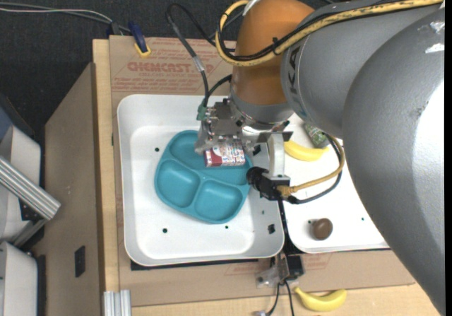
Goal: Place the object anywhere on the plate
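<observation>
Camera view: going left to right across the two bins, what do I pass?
Blue plate → red-and-white object under the tool → banana → small brown object.

Cardboard-topped bench (169, 67), 2 white bins (134, 187) side by side, banana (321, 298) at front edge
</observation>
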